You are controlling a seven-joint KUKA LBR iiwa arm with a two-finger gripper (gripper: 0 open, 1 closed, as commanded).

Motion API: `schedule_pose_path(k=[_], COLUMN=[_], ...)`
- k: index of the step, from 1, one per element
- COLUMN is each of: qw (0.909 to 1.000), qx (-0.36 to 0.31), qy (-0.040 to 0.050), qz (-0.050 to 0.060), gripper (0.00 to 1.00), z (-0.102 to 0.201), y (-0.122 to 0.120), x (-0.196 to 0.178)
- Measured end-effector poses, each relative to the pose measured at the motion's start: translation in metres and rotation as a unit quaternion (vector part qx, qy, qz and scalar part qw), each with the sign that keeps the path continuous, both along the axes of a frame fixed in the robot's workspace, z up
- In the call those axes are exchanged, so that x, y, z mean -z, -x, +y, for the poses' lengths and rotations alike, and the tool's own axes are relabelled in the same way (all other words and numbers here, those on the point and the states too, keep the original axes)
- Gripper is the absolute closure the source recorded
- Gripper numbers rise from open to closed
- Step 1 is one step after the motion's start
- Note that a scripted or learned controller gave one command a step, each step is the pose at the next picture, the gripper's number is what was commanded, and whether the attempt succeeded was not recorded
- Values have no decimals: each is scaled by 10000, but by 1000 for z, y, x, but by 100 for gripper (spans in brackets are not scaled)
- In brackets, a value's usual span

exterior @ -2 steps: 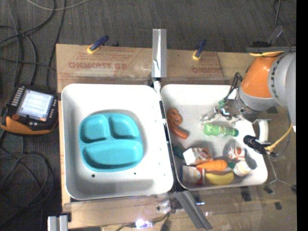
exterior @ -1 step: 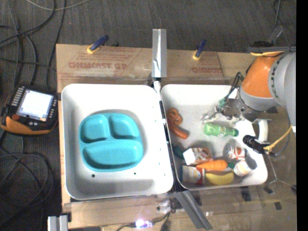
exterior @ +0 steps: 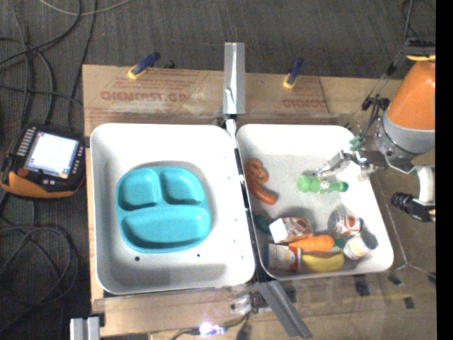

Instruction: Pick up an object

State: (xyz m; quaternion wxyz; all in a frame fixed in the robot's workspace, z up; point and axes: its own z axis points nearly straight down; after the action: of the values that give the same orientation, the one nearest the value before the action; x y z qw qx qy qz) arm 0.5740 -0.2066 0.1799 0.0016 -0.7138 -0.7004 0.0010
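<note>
Two shallow white bins side by side at mid-frame: left bin (exterior: 102,190) holding a turquoise divided plate (exterior: 164,207), right bin (exterior: 297,137) holding a scatter of small items. At the right edge, the grey arm with its orange band (exterior: 417,101), reaching in over the right bin's upper right corner. Gripper (exterior: 333,168) low over that bin, right of centre, just above and touching or nearly touching a green toy bottle (exterior: 318,184) lying on its side; impossible to tell from this angle how the gripper is set, or whether anything is caught in it. Further left in the same bin, against the divider, an orange-red sausage-shaped toy (exterior: 259,183). Along the bin's lower edge, packed close: a small white-and-red carton (exterior: 291,228), a carrot (exterior: 315,243), a banana (exterior: 323,262) just below it, a red-and-white can (exterior: 347,224) and a second small can (exterior: 357,246) at the lower right. At the far left of the frame, a teach pendant (exterior: 46,160) with a lit screen on the floor.
</note>
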Motion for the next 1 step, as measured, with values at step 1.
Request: schedule_pose_path(k=[1], qw=[9999], qx=[-167], qy=[4], qz=[5], gripper=[0], z=[10], y=[13], x=[-6])
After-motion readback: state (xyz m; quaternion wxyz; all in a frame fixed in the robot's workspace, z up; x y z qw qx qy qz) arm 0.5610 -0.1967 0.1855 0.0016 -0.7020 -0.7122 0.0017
